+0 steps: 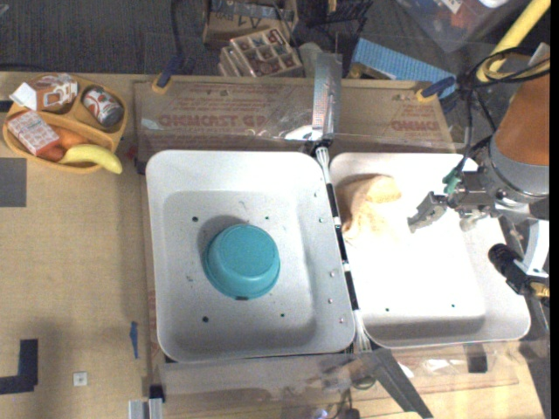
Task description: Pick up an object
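Note:
A teal bowl (243, 260) lies upside down in the middle of the left white bin (175, 190). A tan, lumpy, bread-like object (367, 202) rests in the right white bin (437, 312), against its left wall near the back. My gripper (448, 216) hangs over the right bin's back half, to the right of the tan object and apart from it. It is open, with only the white bin floor between its fingers (425, 211). The grey arm with its orange band (528, 129) reaches in from the right edge.
A yellow tray (26, 142) with a banana (92, 156) and other toy food sits on the bench at the far left. Flattened cardboard (227, 120) lies behind the bins, with boxes and cables beyond. A metal divider (325, 103) stands at the back between the bins.

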`<move>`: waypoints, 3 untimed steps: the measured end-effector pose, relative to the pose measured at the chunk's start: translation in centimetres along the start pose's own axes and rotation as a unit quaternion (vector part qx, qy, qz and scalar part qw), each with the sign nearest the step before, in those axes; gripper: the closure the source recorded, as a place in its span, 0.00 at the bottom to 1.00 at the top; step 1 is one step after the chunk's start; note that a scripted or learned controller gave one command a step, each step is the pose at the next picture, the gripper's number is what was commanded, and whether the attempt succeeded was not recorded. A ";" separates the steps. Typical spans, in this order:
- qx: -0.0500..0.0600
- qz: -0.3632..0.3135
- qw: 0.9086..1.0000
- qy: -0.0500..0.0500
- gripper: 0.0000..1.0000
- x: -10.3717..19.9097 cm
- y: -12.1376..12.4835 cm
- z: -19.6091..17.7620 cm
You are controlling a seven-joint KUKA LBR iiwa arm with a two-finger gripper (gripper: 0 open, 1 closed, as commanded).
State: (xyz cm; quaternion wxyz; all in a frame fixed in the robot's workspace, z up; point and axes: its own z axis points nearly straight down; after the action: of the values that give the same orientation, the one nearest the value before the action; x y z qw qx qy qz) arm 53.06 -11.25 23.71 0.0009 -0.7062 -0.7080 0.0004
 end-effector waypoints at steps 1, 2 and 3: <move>-0.002 0.030 1.000 -0.001 0.00 1.3 9.4 4.4; 0.000 0.025 1.000 0.000 0.00 7.0 4.5 4.3; -0.002 0.022 1.000 -0.001 0.00 -2.8 7.2 6.7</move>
State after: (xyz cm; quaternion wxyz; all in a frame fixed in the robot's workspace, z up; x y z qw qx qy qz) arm 60.25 -14.07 17.04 -0.0016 -0.7217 -0.6923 0.0000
